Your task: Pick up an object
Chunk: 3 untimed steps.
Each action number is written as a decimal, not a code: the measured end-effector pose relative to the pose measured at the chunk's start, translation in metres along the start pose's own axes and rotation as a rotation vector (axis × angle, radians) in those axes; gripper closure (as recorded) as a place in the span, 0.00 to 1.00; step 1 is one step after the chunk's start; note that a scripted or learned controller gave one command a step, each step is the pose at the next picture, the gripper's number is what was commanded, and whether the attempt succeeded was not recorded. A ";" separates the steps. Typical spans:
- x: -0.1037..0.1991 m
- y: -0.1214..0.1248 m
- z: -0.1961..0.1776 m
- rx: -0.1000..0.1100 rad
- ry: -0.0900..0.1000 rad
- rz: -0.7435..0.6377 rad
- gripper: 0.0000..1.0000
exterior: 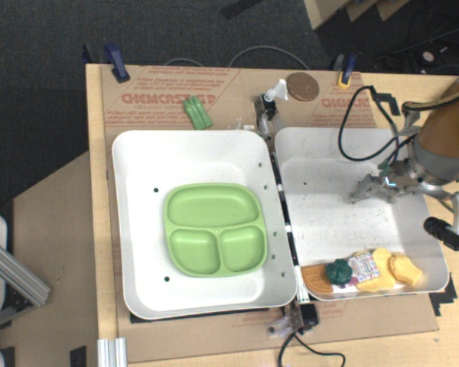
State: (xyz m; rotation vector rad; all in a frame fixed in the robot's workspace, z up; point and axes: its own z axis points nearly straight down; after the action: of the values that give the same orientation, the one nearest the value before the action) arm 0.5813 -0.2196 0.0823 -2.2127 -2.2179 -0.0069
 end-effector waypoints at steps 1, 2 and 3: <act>-0.003 0.080 -0.059 -0.016 -0.014 -0.002 0.00; -0.001 0.023 0.000 0.001 -0.002 0.002 0.00; -0.004 0.028 -0.049 -0.011 -0.012 0.002 0.00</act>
State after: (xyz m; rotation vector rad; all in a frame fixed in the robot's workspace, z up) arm 0.6095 -0.2242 0.1310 -2.2258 -2.2276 -0.0049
